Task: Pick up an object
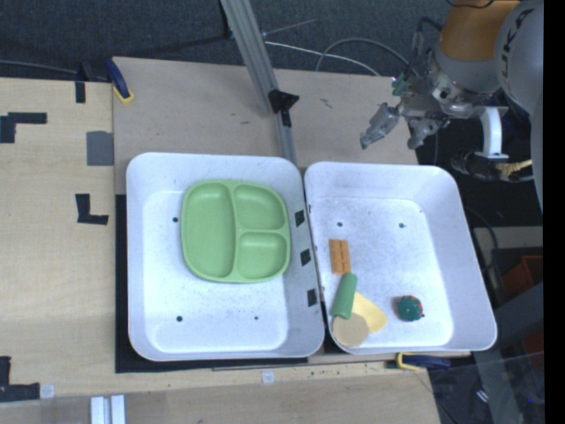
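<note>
- Gripper (378,129): I see it hanging over bare bench beyond the far rim of the right bin (459,237), outside both bins. The light fingers point toward the camera's left and slightly down. Nothing sits between them; how far apart they stand I cannot tell from this slanted view.
- Candidate objects: all of them lie in the near part of the right bin, well apart from the gripper. A green cylinder (344,296) lies flat near the bin's left wall; its near end rests on a yellow flat piece (371,314) and a tan disc (350,330).
- An orange wafer-like block (339,255) lies just beyond the cylinder's far end. A small dark-green ball with a red patch (408,307) sits apart, toward the near right.
- Left bin (146,254): it holds a green divided plate (236,230), farther from the gripper than the small items.
- Governing relation: from the gripper, the cylinder lies toward the camera, across the bin's far rim and most of its floor. Its long axis runs near-to-far with a slight tilt, so I judge the fingers should close across it, left to right.
- Writing: dark letters show on the grey arm (525,42) at the frame's right edge, but they are cut off. I read no label on any object.
</note>
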You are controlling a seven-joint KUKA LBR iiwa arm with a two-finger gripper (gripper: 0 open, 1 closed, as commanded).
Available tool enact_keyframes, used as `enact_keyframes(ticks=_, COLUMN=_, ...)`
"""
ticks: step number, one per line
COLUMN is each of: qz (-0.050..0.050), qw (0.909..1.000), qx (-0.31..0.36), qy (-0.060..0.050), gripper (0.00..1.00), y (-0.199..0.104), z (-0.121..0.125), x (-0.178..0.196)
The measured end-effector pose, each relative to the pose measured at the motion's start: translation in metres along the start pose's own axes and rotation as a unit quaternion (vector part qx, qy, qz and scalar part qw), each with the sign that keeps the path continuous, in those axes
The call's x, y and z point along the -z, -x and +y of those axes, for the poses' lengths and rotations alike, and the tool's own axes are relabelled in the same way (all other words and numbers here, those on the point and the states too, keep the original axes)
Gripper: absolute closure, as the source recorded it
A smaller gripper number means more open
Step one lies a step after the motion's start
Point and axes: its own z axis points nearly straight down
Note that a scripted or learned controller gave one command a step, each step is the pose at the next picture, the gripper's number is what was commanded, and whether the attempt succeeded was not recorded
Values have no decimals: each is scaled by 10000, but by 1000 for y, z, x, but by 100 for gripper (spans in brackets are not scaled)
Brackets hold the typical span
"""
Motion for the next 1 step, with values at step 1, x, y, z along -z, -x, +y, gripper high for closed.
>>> enact_keyframes(ticks=1, qz=-3, qw=10000, qx=0, qy=-1, gripper=0, y=0, z=0, x=0)
